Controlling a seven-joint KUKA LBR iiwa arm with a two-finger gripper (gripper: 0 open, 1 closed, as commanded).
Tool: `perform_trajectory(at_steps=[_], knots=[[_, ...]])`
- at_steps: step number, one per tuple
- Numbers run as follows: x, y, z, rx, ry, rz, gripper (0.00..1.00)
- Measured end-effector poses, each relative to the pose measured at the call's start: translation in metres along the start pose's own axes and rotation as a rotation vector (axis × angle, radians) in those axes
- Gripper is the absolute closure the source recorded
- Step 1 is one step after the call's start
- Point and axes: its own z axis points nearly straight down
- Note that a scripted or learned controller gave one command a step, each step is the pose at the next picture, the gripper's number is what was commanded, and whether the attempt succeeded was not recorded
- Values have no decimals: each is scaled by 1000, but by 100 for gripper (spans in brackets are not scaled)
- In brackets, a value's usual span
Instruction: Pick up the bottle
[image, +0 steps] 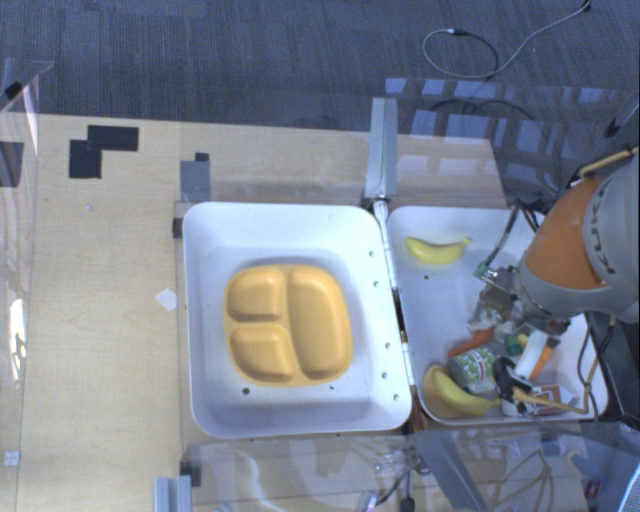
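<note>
The end effector hangs over clutter in the right bin; its opening cannot be told. Wooden worktop, grey carpet beyond.

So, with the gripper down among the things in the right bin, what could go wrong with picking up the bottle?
1. Clutter: the bottle lies packed against a banana and other small items, so the gripper may catch the wrong thing or push the heap aside.
2. The heap sits in the right bin's near corner, so the wall leaves little room and the gripper may strike it.
</note>
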Motion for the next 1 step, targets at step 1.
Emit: perform_trajectory(at_steps=[1], knots=[[-31,-5,-79,15,-9,39,100]])
